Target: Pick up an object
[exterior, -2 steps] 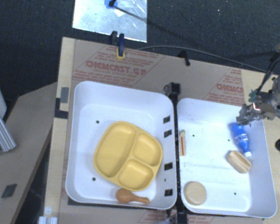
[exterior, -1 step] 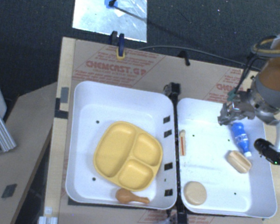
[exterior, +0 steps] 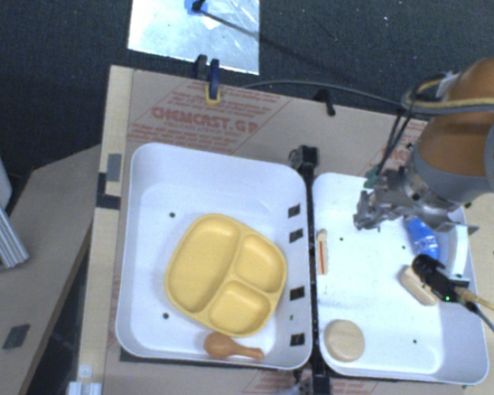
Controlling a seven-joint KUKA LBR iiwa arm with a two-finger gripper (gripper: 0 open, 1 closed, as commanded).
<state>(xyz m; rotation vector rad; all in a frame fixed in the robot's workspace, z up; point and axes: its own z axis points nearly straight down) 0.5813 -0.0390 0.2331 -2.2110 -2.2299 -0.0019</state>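
1. The gripper [exterior: 370, 217] hangs low over the right bin [exterior: 465, 364], near its back wall; whether it is spread or pressed together I cannot tell.
2. The blue object [exterior: 424, 237] lies just right of the gripper, partly under the wrist, its long axis slanting toward the bin's front-right.
3. Reaching it likely needs a short shift rightward.
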